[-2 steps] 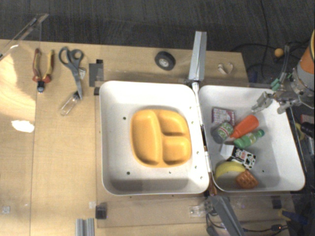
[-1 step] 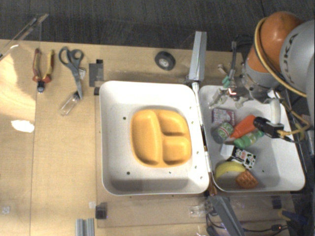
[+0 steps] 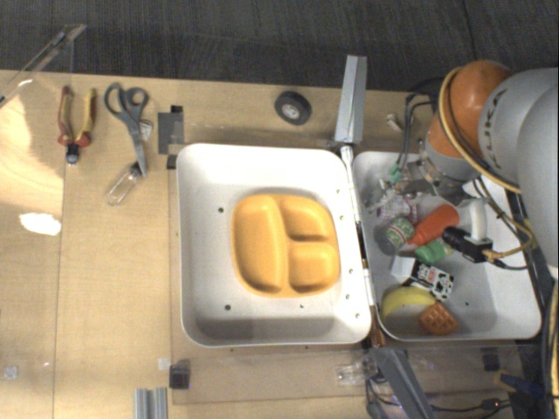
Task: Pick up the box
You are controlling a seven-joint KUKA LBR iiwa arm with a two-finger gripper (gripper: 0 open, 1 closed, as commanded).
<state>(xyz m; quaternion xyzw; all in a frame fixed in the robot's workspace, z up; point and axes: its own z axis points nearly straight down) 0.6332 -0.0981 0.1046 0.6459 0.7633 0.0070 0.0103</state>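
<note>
Two white bins on the counter (image 3: 96,260). Left bin (image 3: 201,234), frame centre, carries a yellow three-compartment tray (image 3: 284,240). Right bin (image 3: 515,308) is cluttered: the box (image 3: 433,278), small, black-and-white, lies lower centre of that bin, just above a yellow fruit-like item (image 3: 407,299) and an orange waffle-like piece (image 3: 438,319). A green piece (image 3: 430,252) sits just above the box, an orange carrot-like item (image 3: 434,224) and a round green-and-red can (image 3: 397,233) further up. Arm (image 3: 507,120) enters upper right; pincer (image 3: 403,182) sits over the bin's upper left corner, well apart from the box. Pincer opening: cannot tell. Scissors (image 3: 131,120) and red-handled pliers (image 3: 74,120) lie upper left.
</note>
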